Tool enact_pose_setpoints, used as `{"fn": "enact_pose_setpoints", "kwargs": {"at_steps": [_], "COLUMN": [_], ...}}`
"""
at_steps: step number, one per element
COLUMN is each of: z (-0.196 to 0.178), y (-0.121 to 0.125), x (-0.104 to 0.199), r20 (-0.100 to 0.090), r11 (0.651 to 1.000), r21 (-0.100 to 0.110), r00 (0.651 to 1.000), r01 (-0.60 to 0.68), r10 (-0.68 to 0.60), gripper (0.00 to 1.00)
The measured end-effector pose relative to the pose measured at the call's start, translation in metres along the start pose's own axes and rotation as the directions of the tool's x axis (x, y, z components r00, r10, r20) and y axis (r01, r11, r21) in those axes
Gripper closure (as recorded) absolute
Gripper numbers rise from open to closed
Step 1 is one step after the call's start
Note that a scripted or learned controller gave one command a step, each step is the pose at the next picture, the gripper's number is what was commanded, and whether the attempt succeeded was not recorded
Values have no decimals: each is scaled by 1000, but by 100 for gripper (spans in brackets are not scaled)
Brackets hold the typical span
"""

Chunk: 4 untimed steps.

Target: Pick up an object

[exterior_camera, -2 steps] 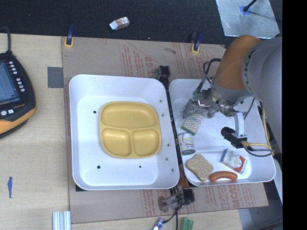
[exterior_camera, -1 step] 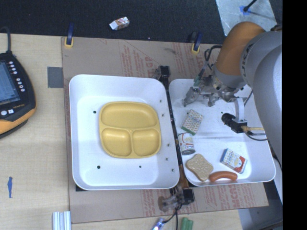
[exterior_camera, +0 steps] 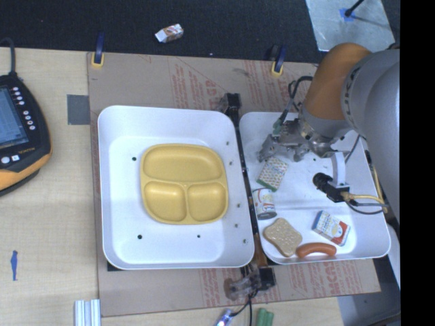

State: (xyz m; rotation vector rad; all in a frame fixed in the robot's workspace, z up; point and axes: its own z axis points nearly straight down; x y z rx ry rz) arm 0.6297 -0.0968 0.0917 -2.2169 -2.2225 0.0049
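Reaching in from the right, the arm [exterior_camera: 340, 80] puts its hand [exterior_camera: 284, 148] over the far left part of the right bin [exterior_camera: 299, 206]. You cannot tell whether the hand is spread or pressed together. Just near of it lies a green-patterned packet [exterior_camera: 274, 173], tilted; you cannot tell if the 2 touch. Nearer, by the bin's left wall, sits a small can [exterior_camera: 264, 202]. At the near rim lie bread [exterior_camera: 282, 236] and a sausage [exterior_camera: 316, 250], just beside each other, with a carton [exterior_camera: 332, 227] right of the bread. The left bin [exterior_camera: 115, 148] holds 1 yellow tray [exterior_camera: 183, 182] with 3 compartments. Both bins rest on the surface [exterior_camera: 54, 236].
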Motion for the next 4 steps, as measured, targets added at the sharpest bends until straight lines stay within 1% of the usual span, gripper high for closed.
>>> {"fn": "enact_pose_setpoints", "kwargs": {"at_steps": [1,2,3,4], "z": [-10,-10,0,0], "y": [0,0,-19,-25], "x": [-1,-1,-5,-7], "r20": [0,0,1,0], "r11": [1000,1000,1000,1000], "r21": [1,1,0,2], "r00": [1000,1000,1000,1000], "r01": [0,0,1,1], "r10": [0,0,-1,-1], "gripper": [100,0,0,0]}}
